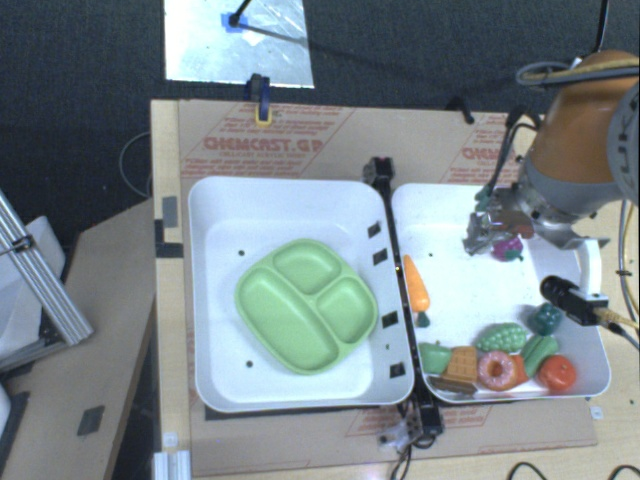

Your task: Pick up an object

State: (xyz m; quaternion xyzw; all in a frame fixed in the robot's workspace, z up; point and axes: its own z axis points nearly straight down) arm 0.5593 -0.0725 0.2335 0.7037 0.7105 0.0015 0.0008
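Below, cardboard-covered bench (300, 138) on dark carpet (80, 48); gripper (487, 230) state I cannot tell.

On the worktop (300, 133) two bins sit side by side, the left bin (215, 368) holding a divided plate (305, 306), the right bin (440, 208) holding a carrot (416, 284) by its left wall, a row of toy foods (500, 363) along its front, and the pincer (487, 230) over its rear.
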